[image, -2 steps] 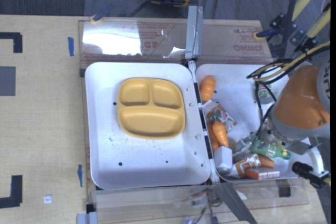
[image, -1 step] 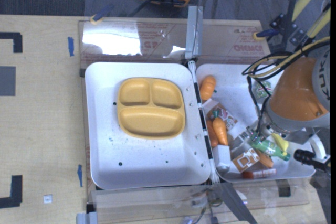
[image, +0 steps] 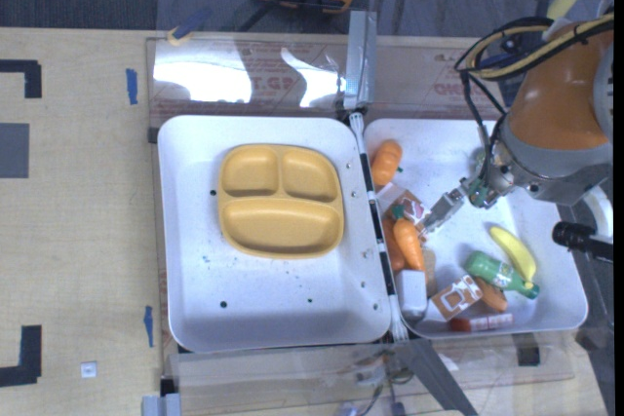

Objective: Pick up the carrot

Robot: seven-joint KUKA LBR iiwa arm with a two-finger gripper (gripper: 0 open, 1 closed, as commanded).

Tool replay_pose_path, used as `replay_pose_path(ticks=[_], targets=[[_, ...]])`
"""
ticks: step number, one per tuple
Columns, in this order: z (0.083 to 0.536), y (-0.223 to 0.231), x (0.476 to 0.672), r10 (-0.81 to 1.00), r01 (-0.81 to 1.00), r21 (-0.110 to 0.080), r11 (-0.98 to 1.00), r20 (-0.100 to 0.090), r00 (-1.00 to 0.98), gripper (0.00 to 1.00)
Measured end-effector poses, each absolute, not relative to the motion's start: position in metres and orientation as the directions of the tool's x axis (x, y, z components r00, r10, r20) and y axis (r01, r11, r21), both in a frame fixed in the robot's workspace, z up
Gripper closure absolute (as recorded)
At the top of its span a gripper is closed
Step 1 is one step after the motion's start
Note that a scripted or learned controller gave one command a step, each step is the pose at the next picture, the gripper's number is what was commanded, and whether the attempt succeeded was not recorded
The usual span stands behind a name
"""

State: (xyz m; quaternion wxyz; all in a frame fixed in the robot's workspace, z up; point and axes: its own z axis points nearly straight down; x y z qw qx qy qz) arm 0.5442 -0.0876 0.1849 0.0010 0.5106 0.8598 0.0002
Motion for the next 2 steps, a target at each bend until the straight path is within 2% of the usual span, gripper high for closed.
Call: replay_pose_path(ticks=[1, 2], targets=[[0.099, -0.103, 0.516, 0.897, 0.897, 0.003, 0.443, -0.003, -0.443, 0.00], [0.185, -0.044, 0.502, 0.850, 0.850, 0.002, 0.528, -0.002, -0.528, 0.00]])
